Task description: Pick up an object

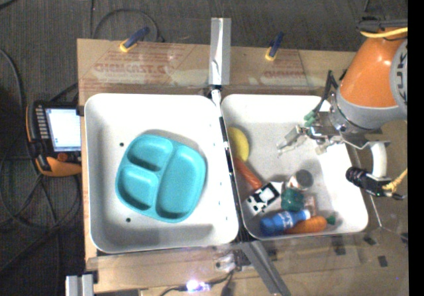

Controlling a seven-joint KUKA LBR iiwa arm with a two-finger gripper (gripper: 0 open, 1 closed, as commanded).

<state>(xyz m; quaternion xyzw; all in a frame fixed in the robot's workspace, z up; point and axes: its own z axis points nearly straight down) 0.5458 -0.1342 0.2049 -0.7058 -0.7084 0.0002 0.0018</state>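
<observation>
My gripper hangs over the upper right part of the right bin, its fingers spread open with nothing between them. The objects lie below and left of it. A yellow piece rests against the bin's left wall, with an orange carrot-like piece under it. A black-and-white cube, a teal item and a small grey-topped can sit in the lower middle. Along the front wall lie a blue bottle and an orange carrot.
The left bin holds a teal divided plate. A metal post stands behind the wall between the bins. A handheld pendant lies left of the bench. The arm's orange band looms at the right.
</observation>
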